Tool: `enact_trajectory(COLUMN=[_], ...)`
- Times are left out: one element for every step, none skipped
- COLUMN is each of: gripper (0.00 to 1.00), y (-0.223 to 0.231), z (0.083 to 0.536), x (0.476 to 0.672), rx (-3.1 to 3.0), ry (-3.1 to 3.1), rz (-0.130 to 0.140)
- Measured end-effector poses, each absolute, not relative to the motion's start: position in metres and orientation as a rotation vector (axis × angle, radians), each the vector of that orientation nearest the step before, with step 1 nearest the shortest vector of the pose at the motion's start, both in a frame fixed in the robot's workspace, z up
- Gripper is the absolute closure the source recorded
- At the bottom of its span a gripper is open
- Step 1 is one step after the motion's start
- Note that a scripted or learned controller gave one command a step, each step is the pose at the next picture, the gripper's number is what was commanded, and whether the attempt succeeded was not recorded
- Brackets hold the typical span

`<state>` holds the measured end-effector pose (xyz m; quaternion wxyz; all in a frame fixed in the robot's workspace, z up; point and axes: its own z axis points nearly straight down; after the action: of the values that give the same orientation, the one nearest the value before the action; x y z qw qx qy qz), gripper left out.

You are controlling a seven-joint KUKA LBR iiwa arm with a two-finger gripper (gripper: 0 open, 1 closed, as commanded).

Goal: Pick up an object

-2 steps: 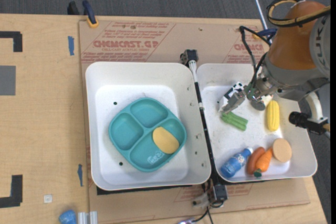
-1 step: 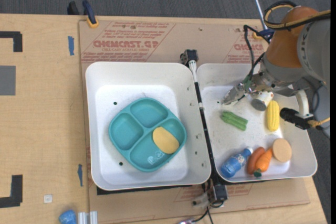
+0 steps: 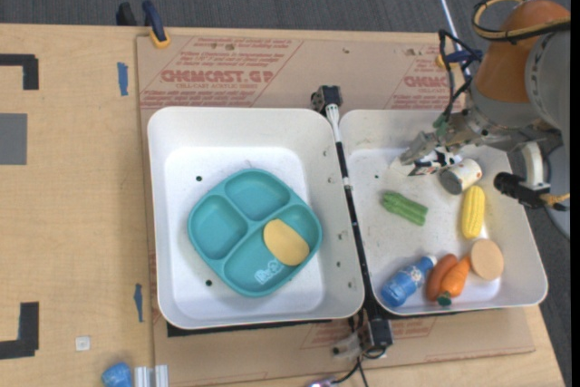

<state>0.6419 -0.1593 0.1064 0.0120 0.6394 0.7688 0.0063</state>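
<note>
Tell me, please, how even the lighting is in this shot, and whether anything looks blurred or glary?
Camera view: soft, even light; the teal divided plate casts a faint shadow in the left white bin; mild sheen on the yellow corn cob and the blue plastic bottle; the pincer and the small objects by it look slightly soft.

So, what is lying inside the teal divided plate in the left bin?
The teal divided plate holds one flat yellow oval piece, lying across its right-hand compartments. The other compartments show bare teal. What lies under the yellow piece is covered.
</note>
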Motion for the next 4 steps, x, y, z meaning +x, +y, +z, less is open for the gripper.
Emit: enact_trajectory(gripper=[0.00, 0.00, 0.00, 0.00], y=[-0.1605, -0.1611, -0.1611, -0.1603], z=[0.1062, 0.1059, 0.1058, 0.1059], x=[0.6493, 0.6526, 0.6534, 0.6537], rx=[1.829, 1.740, 1.649, 1.539], ry=[2.518, 2.579, 2.637, 2.703], rz=[0.020, 0.019, 0.018, 0.018])
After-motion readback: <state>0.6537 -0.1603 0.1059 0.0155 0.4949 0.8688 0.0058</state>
